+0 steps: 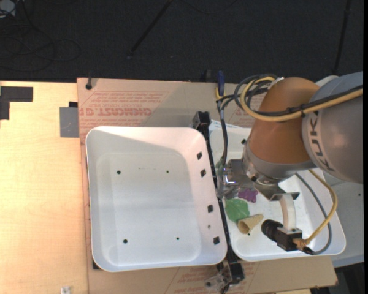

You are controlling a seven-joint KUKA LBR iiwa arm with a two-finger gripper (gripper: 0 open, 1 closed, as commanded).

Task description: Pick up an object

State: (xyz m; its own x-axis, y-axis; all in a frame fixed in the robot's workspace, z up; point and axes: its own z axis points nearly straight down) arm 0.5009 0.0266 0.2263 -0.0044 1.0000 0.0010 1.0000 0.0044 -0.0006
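Altogether two white bins [104, 164], four small objects [237, 209]

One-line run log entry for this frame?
arm: over right bin | hand: hidden under wrist | objects: green piece, purple piece, tan cone | grasp: unconfirmed

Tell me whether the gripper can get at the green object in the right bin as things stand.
Probably yes: the green object lies uncovered beside the gripper, though a purple piece and a tan cone crowd it.
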